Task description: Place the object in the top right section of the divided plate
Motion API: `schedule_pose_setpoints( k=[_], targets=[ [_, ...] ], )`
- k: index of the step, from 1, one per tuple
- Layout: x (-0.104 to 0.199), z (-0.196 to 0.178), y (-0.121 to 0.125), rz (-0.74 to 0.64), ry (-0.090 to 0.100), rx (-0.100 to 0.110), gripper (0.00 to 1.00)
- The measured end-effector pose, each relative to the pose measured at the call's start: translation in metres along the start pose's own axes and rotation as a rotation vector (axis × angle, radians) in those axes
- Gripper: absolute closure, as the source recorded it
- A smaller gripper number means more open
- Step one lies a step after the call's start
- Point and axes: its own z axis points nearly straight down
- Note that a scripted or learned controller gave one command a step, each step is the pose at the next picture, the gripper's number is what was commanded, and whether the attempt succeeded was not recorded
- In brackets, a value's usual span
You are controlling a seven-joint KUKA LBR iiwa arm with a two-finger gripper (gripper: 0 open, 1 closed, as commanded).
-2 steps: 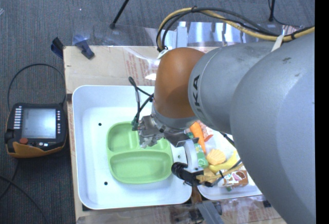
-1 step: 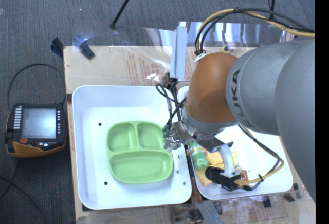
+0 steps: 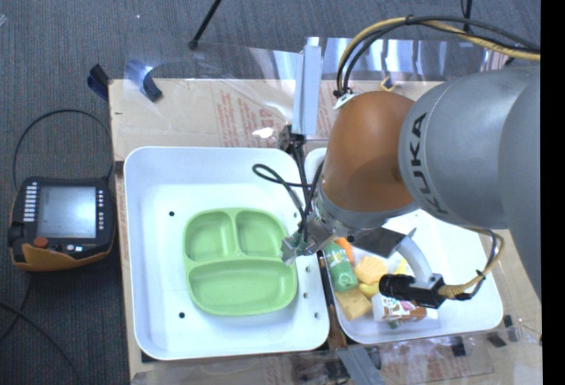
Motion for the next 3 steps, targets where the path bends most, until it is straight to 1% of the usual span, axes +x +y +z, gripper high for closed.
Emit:
schedule_pose_setpoints(
  k=[1,2,3],
  targets=[
    [0.014,0.0,0.014,-0.162,-0.002,-0.002,1.0],
    [-0.004,-0.026,0.018,-0.176,-0.001,-0.002,1.0],
    [0.026,0.047,0.024,-0.129,0.0,0.001,1.0]
  ],
)
